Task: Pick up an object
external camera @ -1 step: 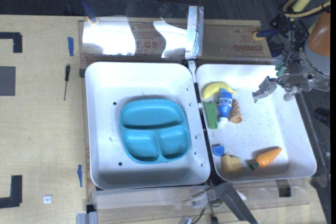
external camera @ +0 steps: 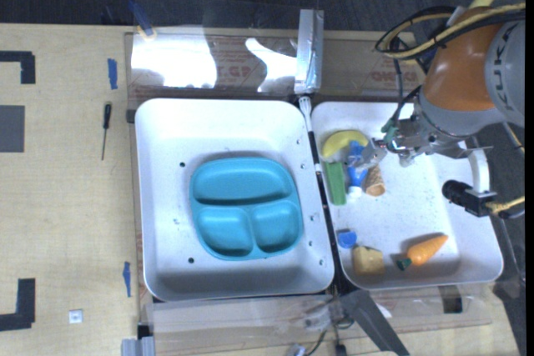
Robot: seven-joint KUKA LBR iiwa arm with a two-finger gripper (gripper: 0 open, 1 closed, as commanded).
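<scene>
My gripper [external camera: 398,142] hangs over the upper middle of the right bin [external camera: 467,217], below the grey wrist and its orange band [external camera: 458,72]. Just to its left lies a cluster of toys: a yellow banana-like piece [external camera: 343,142], a blue piece [external camera: 357,154], a green stick [external camera: 335,182] and a tan cone [external camera: 374,180]. The gripper is close beside this cluster, and I see nothing held in it. Along the bin's front edge lie a small blue piece [external camera: 346,239], a potato-like lump [external camera: 367,260] and an orange carrot [external camera: 425,248].
The left bin [external camera: 158,146] holds a blue divided plate [external camera: 246,206]. A ridge [external camera: 317,179] separates the two bins. A black knob and cables [external camera: 459,194] jut from the arm over the right bin's right side. A screwdriver [external camera: 106,129] lies on the bench at the left.
</scene>
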